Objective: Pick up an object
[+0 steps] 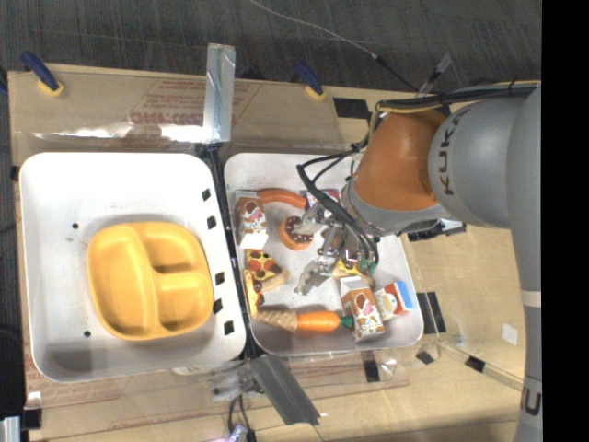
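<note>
Gripper (317, 270) hovering low over toy food in the right bin (405, 247).

The likeliest target, a pizza slice (262, 267), is lying just left of the fingertips, near the bin's middle; it is looking light, stiff and flat, probably best pinched across its edges; a carrot (317, 320) is lying below it, a doughnut (297, 232) above, small cartons (363, 309) to the right; the fingers are looking slightly parted with nothing between them; the arm (442, 168) is reaching in from the right, wrist bending downward; a yellow tray (147, 277) is sitting in the left bin (46, 182).
</note>
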Controlling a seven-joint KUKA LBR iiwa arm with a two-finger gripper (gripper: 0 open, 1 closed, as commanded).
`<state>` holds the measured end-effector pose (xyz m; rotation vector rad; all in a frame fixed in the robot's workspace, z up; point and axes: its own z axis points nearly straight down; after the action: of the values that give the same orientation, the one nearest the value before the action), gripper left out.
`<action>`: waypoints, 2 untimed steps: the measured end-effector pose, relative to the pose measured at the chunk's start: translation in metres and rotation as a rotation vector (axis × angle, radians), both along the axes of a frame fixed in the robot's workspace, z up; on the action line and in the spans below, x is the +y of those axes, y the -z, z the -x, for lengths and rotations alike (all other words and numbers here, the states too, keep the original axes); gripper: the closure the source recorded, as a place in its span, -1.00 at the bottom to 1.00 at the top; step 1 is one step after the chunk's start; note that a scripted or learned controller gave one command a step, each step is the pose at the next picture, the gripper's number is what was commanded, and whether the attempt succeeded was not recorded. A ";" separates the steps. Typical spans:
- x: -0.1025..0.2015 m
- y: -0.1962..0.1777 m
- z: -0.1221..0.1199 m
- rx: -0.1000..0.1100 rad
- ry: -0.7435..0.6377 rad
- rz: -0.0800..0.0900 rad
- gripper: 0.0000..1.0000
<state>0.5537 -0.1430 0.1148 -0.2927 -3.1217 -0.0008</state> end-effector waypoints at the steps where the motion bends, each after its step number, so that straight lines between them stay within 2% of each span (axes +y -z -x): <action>1: -0.012 0.022 0.058 -0.009 0.044 0.001 -1.00; 2: 0.031 0.022 0.019 -0.009 0.213 0.002 -1.00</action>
<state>0.5351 -0.1125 0.0925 -0.6238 -3.0816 -0.0005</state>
